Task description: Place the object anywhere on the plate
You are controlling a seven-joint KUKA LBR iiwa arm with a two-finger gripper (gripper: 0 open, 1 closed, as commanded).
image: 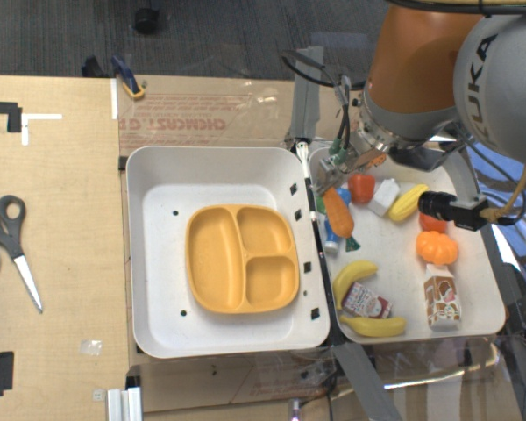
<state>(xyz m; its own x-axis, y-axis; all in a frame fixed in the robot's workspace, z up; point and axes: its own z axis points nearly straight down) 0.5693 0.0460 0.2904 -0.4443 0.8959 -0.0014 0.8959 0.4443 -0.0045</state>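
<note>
Gripper (349,167) hanging over right bin (482,314) nr carrot (337,213), can't tell grip state; plate (243,259) sitting in left bin (149,235).

A pair of scissors (13,244) with grey handles lies on the wooden bench (53,340) at the far left, blades pointing toward the lower right. Black and white tape marks (22,119) sit near the bench's upper left corner. A blue and yellow clamp (127,77) rests at the top edge of a cardboard sheet (202,117) printed with mirrored red lettering, behind the 2 white bins (149,261)
</note>
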